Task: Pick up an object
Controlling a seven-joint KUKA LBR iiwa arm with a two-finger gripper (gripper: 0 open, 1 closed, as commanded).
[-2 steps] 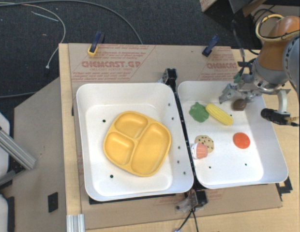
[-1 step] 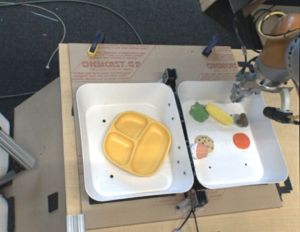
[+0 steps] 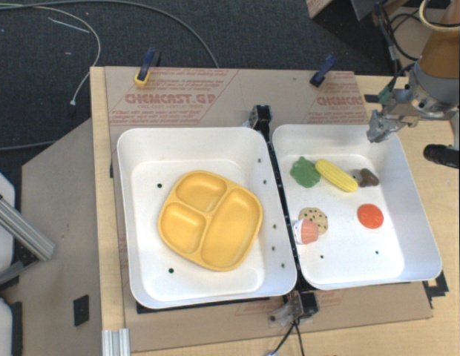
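Yellow moulded plate [image 3: 210, 219], three smooth compartments, rounded corners.

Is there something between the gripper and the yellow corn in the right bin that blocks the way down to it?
Nothing visible blocks it. The gripper is over the right bin's far edge; the corn lies uncovered between the green piece and the brown piece, close on each side.

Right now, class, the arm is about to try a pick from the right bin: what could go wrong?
1. The green leafy toy, yellow corn cob and small brown piece lie close together, so the hand may nudge a neighbour.
2. The hand is over the right white bin's far rim; descending there could strike it.
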